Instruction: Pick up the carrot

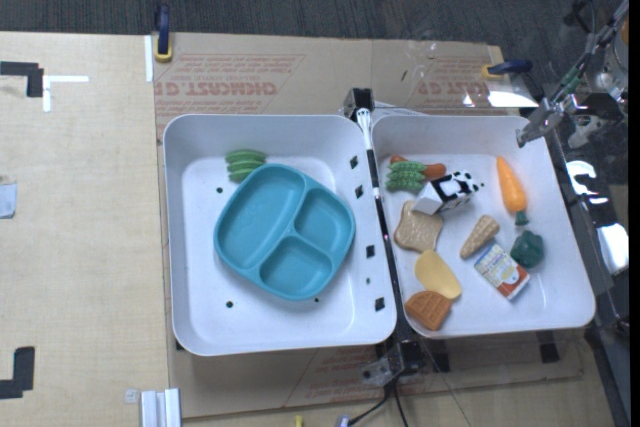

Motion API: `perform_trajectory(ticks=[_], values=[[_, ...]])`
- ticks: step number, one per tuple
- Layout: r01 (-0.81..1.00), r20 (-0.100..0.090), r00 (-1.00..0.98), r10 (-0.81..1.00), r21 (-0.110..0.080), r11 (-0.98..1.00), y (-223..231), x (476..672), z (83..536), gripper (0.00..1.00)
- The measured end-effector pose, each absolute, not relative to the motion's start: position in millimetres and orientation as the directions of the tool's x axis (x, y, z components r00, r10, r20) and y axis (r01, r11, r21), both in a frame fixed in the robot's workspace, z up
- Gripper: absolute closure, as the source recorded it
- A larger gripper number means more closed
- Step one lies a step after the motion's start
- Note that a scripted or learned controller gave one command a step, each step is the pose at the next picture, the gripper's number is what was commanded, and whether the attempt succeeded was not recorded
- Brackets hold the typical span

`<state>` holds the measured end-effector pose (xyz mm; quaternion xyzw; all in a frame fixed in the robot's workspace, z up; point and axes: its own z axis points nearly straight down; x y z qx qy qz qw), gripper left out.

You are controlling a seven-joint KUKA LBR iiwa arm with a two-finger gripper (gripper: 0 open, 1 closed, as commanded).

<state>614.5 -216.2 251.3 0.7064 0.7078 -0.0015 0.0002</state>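
So two white bins sit side by side on the worktop (80, 265). The left bin (190, 315) has a teal divided plate (285, 231) sitting roughly in the middle, with a green pea pod (245, 162) just off its 11 o'clock edge

The right bin (570, 310) is where all the toy food is. The carrot (512, 185) lies up at about 2 o'clock in that bin, orange, pointing roughly top to bottom, sitting by itself and not touching anything. Just below it there's a dark green broccoli-looking piece (527, 248), and beside that a small red and white carton (501, 271). Over at 11 o'clock there's a green leafy veg with an orange bit (410, 174), then a black and white cow-print box (452, 191) next to it. A slice of toast (418, 229) sits around the centre-left, a waffle cone (479, 235) near the middle, a yellow chip-like piece (437, 273) below, and an orange-brown bread thing (429, 310) at 7 o'clock

The arm's pincer (545, 120) is off the bin's 1 o'clock corner, above the rim, well clear of the carrot. Honestly can't tell if it's open or closed, too cluttered there
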Motion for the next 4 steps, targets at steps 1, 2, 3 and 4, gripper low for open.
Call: perform_trajectory(ticks=[1, 2, 3, 4], values=[[1.000, 0.009, 0.015, 1.000, -0.007, -0.015, -217, 607.9, 112, 0.00], [1.000, 0.001, 0.012, 1.000, -0.002, -0.012, -219, 609.3, 123, 1.00], [0.989, -0.001, -0.147, 0.989, 0.000, 0.147, -202, 557.2, 92, 1.00], [0.999, -0.002, -0.050, 0.999, 0.001, 0.050, -153, 515.7, 192, 1.00]])
